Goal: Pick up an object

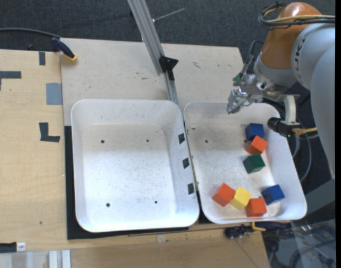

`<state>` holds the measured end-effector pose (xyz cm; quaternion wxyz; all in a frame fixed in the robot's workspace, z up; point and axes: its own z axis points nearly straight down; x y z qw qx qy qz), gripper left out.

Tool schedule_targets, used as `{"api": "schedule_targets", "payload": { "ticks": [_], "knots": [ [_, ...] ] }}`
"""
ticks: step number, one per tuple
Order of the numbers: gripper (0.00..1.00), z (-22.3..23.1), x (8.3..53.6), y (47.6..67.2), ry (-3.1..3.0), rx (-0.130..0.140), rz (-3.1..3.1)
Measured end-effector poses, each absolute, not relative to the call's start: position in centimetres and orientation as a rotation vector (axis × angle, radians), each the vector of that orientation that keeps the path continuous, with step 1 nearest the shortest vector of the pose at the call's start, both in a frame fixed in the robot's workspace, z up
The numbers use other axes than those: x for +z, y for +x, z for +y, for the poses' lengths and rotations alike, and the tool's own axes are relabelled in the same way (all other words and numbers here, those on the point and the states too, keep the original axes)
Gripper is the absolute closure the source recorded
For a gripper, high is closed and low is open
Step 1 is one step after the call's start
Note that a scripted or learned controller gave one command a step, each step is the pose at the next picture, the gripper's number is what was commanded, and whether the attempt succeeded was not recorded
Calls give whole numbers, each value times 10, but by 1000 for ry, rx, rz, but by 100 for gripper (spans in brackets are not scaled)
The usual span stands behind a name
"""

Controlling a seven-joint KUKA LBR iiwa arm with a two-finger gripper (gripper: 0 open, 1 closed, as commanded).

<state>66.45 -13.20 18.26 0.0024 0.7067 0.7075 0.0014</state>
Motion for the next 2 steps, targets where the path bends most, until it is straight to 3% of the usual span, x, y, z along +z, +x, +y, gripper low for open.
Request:
{"api": "schedule_targets", "payload": {
  "ticks": [1, 2],
  "knots": [
    [100, -132, 239, 656, 2217, 4, 2220],
    [100, -132, 258, 656, 2218, 2, 2222]
  ]
}}
